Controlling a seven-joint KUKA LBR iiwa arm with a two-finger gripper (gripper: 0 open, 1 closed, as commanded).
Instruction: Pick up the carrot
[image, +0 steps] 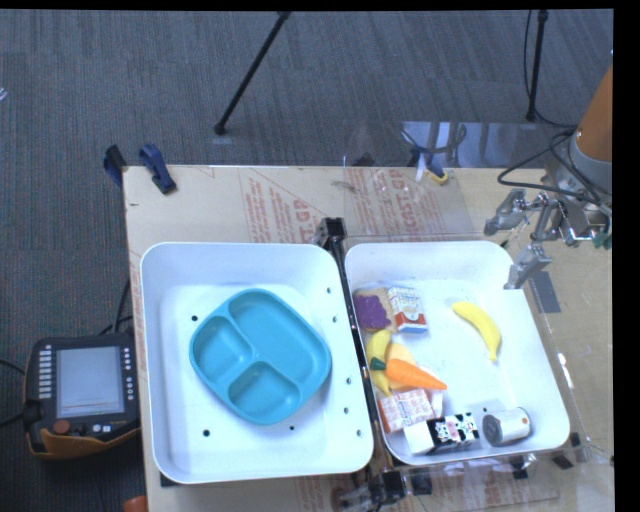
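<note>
tapered orange carrot (413, 374), seemingly smooth

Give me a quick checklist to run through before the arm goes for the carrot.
1. Carrot in view in the right bin: ok.
2. Carrot free of neighbours: not ok, it lies against a yellow toy and a red-and-white packet.
3. Top of carrot uncovered: ok.
4. Gripper above the carrot: not ok, it sits at the bin's far right corner.
5. Jaws' state: cannot tell.
6. Banana off the carrot: ok, it lies apart.
</note>
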